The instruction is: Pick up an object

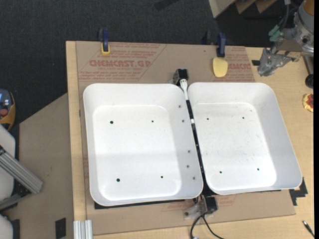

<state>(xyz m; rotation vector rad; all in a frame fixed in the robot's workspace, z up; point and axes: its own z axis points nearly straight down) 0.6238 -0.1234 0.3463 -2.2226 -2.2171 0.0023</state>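
Note:
My gripper [269,63] hangs at the top right, above the bench's back edge and beyond the far right corner of the right bin [279,133]. A small pale yellow object [220,66] lies on the brown board just behind the right bin, about a hand's width left of the gripper. At the right edge of the bench lies a small red and yellow object [309,101], partly cut off by the frame. Nothing shows in the gripper.
The left bin [94,133] and the right bin sit side by side with a black strip [192,128] between them. Two blue clamps [104,39] [221,43] hold the board's back edge. Cables [199,218] trail at the front.

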